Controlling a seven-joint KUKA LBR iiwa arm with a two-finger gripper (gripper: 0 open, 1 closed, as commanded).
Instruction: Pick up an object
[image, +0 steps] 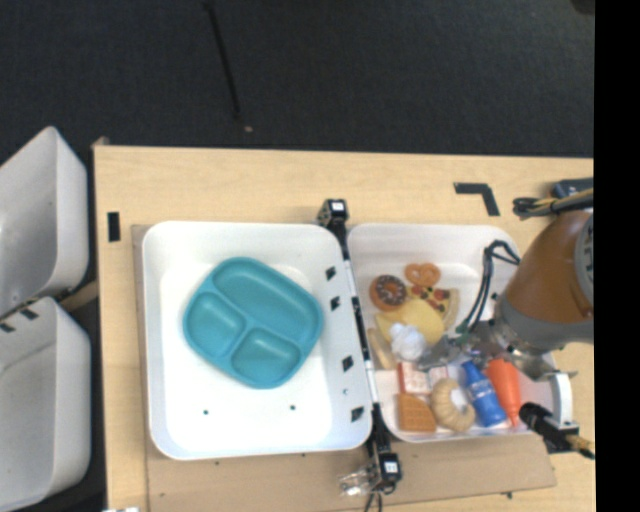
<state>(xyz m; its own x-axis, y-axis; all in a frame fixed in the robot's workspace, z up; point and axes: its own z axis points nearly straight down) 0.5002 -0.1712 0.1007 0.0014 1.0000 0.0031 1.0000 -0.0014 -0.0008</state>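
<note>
The right bin (470, 240) holds a heap of toy food. At its back lie a chocolate donut (388, 292), a pretzel (422, 273) and a pizza slice (437, 297). A yellow piece (422, 320) and a white crumpled piece (407, 341) sit in the middle. Toward the front are a blue bottle (482, 393), an orange carrot (506, 388), a croissant (452, 404) and a square waffle (413, 412). My gripper (442, 352) is low in this bin, just right of the white piece and above the bottle. Nothing is visibly held.
The left bin (170, 420) bears a teal divided plate (253, 321). A ridge with black clips (350, 330) separates the two bins. The arm's orange band (545, 272) hangs over the right bin's right side. Bare wooden bench (250, 185) lies behind the bins.
</note>
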